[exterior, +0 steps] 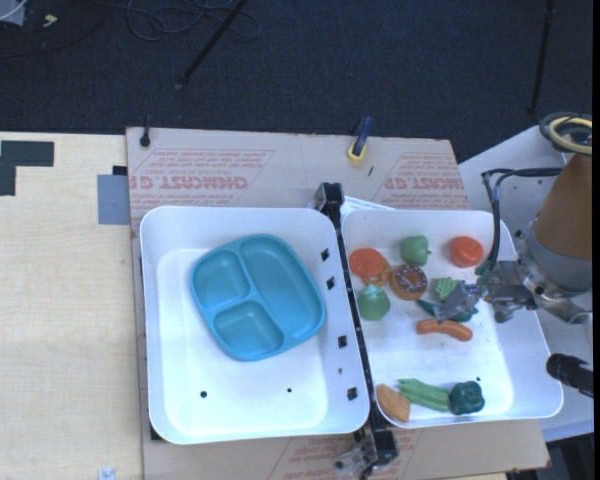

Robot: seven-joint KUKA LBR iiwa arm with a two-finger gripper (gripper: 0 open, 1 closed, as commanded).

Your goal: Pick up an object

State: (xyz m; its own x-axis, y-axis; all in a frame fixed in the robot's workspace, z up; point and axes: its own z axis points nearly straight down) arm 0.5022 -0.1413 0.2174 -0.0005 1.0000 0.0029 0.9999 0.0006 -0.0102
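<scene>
Two mirrored "CHEMCAST" cardboard (205, 173) prints

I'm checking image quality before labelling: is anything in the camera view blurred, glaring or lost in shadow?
Camera view: even lighting, white bins bright but not blown out; blue plate sharp with mild sheen; toy food soft and small, so the green piece by the gripper is hard to identify; gripper itself slightly blurred; floor beyond the bench very dark, cables barely readable.
</scene>
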